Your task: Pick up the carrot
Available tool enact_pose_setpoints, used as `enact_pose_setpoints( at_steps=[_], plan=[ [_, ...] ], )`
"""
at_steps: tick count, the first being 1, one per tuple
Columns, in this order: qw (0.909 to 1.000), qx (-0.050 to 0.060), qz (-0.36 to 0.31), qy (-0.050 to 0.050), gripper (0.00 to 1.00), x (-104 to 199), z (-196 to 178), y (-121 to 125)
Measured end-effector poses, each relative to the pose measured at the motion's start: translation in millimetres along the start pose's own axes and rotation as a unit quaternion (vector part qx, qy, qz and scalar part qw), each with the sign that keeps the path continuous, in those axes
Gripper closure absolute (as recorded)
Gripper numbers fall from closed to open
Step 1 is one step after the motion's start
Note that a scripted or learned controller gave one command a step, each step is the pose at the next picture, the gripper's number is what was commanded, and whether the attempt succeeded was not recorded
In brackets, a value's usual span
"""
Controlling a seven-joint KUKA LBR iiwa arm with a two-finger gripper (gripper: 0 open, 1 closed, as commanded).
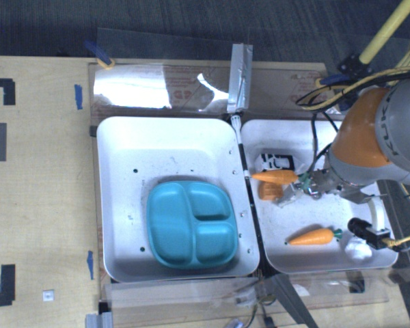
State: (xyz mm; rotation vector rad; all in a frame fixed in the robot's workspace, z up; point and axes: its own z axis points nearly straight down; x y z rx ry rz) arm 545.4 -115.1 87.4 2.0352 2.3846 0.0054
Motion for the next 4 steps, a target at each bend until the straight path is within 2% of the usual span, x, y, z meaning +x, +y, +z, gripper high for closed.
enact_pose_setpoints(
  at_steps=[1, 2, 3, 4],
  plan=[
    [1.0, 0.002, -0.008, 0.001, 0.0, -10, 2, 83],
    [0.9991, 0.033, 0.027, 0.009, 0.0, -11, 5, 108],
    [0.9991, 0.032, 0.026, 0.005, 1.0, -13, -6, 108],
    [0.9977, -0.002, 0.067, 0.001, 1.0, 58, -101, 135]
  ],
)
